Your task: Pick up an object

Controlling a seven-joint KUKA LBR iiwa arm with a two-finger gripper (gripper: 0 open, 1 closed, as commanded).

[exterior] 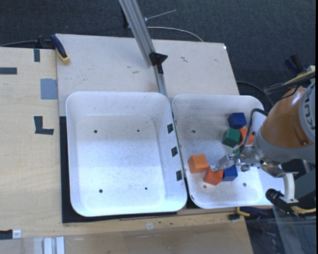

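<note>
Blocks cluster in the right bin (201, 107) toward its front right corner: a red-orange block (212, 177) touching a blue one (230, 173), an orange block (197, 163) just beside them. The gripper (221, 166) sits low over the red-orange block; whether its fingers are spread or closed cannot be told. The block looks small, rigid and light, roughly cubic with no long axis, turned diagonal to the bin walls, best pinched across two flat opposite faces.
</note>
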